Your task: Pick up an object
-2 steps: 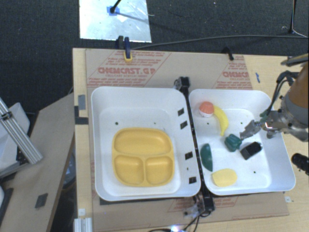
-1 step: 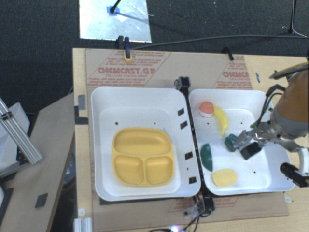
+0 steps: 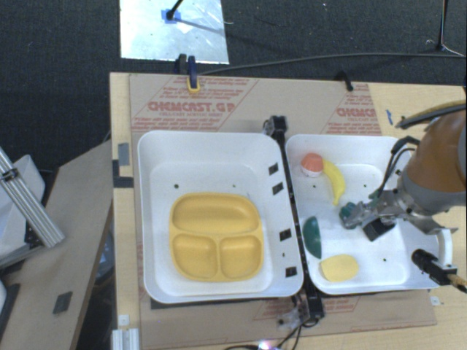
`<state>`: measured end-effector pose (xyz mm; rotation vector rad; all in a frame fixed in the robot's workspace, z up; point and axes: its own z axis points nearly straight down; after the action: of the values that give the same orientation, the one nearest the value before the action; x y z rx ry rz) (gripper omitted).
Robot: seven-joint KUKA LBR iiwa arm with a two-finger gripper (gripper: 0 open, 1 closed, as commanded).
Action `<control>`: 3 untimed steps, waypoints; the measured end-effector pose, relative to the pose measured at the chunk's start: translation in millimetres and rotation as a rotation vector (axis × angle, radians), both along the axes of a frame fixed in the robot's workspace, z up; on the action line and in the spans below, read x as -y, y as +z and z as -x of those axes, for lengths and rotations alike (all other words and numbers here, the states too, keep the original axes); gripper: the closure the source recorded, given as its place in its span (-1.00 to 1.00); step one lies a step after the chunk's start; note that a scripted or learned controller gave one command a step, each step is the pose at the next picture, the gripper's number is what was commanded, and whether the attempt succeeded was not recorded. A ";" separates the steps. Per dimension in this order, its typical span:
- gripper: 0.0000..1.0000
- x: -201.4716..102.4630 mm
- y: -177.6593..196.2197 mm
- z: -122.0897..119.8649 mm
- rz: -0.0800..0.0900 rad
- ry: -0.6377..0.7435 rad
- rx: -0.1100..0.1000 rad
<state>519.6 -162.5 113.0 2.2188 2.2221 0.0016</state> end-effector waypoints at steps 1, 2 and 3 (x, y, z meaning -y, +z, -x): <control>-1.00 6.3 -18.8 -5.2 0.012 -0.006 0.016; 1.00 9.9 -4.1 -9.8 0.025 -0.007 0.036; 1.00 13.4 42.5 -18.5 0.001 0.003 0.002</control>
<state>538.2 -175.8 155.6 2.2141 2.2231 0.0028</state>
